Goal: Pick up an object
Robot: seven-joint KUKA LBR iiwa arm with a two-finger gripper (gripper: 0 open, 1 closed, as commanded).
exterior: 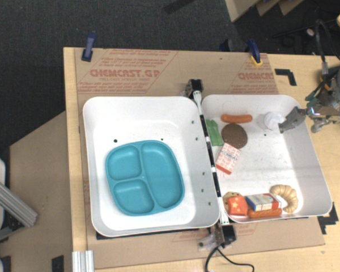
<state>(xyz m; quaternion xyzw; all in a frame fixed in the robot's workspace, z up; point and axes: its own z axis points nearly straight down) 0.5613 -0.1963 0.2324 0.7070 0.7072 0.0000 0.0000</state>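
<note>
1. Claw [294, 120]: at the right bin's [314, 169] far right rim, beside a small clear object [271, 119]; how far it is open cannot be told, and nothing is seen held.
2. Right bin contents: sausage [237, 118], brown disc [234, 135], green piece [215, 132], red-and-white packet [228, 157], croissant [287, 196], orange boxes [254, 204].
3. Left bin [102, 118]: teal divided plate [144, 175].
4. Tabletop [130, 72]: brown board printed "CHEMCAST"; dark carpet beyond.

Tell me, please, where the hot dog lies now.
The hot dog lies in the right bin, near its far wall, just above the brown round cookie and left of a small clear object.
</note>
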